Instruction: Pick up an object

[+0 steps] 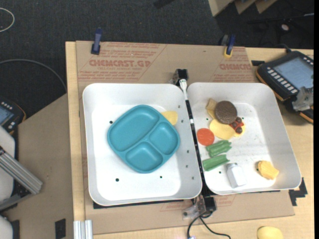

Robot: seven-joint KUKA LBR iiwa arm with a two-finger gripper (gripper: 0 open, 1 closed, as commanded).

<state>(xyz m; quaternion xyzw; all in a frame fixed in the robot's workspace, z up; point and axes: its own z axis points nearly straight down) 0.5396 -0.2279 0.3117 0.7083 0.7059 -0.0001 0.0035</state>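
The right bin point(279, 128) holds several small objects. A brown round piece point(226, 112) lies on a yellow one point(222, 129), with a small dark red bit point(238, 125) beside them. An orange-red disc point(205, 136) sits near the bin's left wall. Below it lie two green pieces point(219, 147) point(215, 162), a white-grey cylinder point(235, 175) and a yellow lump point(267, 170). In the left bin point(94, 133) a teal divided plate point(144, 138) lies tilted, with a yellow piece point(170, 117) at its upper right edge.
A tablet-like control pendant point(289, 76) rests at the bench's right edge. Blue clamps point(96, 42) point(229, 45) hold the cardboard sheet at the back. Another yellow object point(268, 232) lies on the bench at the bottom right. Cables run along the divide between the bins.
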